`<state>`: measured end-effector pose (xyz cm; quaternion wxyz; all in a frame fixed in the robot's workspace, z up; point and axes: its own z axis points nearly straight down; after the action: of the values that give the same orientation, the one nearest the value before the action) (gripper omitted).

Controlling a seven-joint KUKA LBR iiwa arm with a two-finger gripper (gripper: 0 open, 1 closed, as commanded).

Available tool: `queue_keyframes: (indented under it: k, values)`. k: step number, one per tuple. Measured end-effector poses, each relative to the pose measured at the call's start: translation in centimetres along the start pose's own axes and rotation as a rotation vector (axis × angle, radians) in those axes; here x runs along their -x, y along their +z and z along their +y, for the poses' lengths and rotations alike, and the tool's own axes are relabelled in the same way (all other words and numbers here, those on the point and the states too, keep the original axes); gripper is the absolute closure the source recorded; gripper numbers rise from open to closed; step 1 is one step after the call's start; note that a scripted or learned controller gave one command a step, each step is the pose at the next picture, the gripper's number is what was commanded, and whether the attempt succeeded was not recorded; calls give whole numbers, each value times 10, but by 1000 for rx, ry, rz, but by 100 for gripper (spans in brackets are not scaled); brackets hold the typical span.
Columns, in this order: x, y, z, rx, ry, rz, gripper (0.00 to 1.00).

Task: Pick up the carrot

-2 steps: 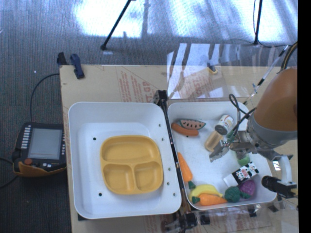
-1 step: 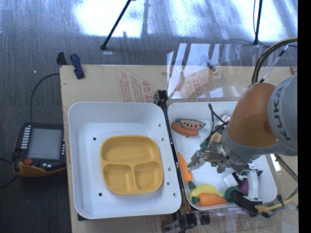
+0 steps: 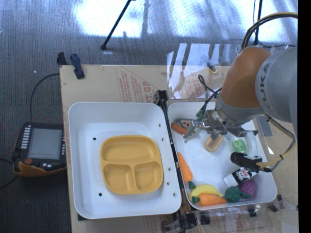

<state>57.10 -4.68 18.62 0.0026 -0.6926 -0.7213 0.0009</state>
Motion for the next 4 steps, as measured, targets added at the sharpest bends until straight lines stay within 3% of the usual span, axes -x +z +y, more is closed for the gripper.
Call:
queue_keyframes:
  k: [1,2,3,4]
  values:
    - [-11,1,-83,-7,-8,2,0]
    - [18,0,-45,-2,-10,0,0]
    - [34,101,-42,-2,138,-3,0]
    - [37,101,-99,-7,391,3,0]
